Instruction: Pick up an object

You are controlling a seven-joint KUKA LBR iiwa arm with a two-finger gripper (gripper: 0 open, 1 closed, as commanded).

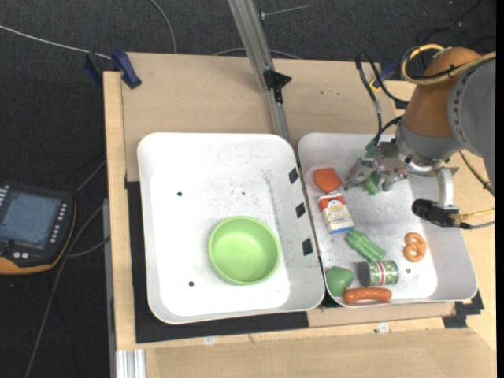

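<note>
Dark carpet surrounds the wooden desk [205, 93], which carries two white bins side by side. No object has been picked up yet, as far as I can judge: everything in the right bin [461, 270] lies on its floor. Nearest the claw [368, 176] is an orange block [327, 179], just beside it to the left, with a small carton [336, 213] below that. Further down lie a green pickle-like piece [365, 245], a can [379, 272], a green lump [339, 279], a sausage [367, 295] and a pretzel [414, 246]. Low over the bin's upper part, the claw has something greenish at its tip, but whether it is spread or pinching anything I cannot tell. A green bowl [244, 249] sits in the left bin [197, 164]. The grasp and the lift both remain.
</note>
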